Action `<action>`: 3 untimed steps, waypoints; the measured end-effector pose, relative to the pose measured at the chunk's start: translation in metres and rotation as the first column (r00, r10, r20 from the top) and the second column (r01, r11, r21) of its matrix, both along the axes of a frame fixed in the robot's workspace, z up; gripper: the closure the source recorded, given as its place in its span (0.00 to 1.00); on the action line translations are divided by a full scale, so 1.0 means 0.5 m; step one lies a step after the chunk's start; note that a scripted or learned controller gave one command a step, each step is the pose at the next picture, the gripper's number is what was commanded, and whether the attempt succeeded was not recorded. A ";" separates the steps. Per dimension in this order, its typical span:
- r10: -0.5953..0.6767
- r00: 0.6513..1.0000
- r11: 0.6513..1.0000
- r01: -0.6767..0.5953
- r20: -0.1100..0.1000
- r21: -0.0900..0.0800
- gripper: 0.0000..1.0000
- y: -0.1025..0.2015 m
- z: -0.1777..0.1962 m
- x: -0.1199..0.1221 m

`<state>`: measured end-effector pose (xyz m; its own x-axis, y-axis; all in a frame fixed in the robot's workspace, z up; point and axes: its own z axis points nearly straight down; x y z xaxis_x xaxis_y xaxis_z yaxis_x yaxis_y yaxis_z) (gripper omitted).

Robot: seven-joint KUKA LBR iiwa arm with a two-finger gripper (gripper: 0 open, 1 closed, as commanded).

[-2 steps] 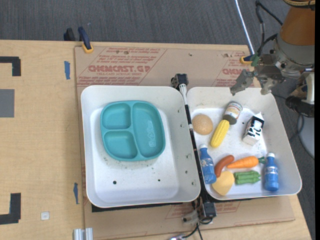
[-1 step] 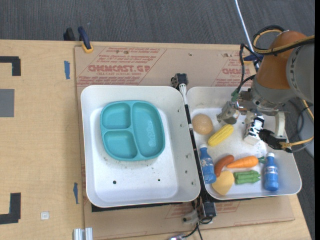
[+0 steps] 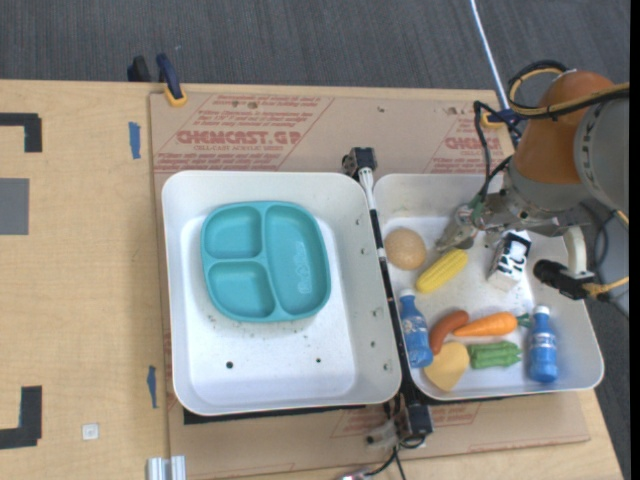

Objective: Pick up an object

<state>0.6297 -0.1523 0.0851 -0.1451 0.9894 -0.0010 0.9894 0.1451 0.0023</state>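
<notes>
The gripper (image 3: 462, 230) hangs spread and empty just above the corn (image 3: 442, 269), which lies beside the egg (image 3: 405, 248); a finger could nudge the corn aside, I judge; crowding causes that.

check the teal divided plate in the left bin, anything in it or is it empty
Empty. The teal divided plate lies flat in the left bin, and all three of its compartments show bare teal, with no food pieces inside.

Smooth teal plastic tray (image 3: 266, 261), glossy white bins (image 3: 190, 268)
</notes>
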 end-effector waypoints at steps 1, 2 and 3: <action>-0.002 1.000 1.000 0.002 -0.009 0.000 1.00 -0.003 0.020 -0.004; -0.001 1.000 1.000 0.001 -0.006 0.001 0.00 -0.001 0.021 -0.002; 0.383 0.924 0.924 -0.383 -0.022 0.010 0.00 -0.021 0.000 0.066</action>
<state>0.6629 -0.1625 0.0852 -0.5127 0.8585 0.0120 0.8583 0.5128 -0.0176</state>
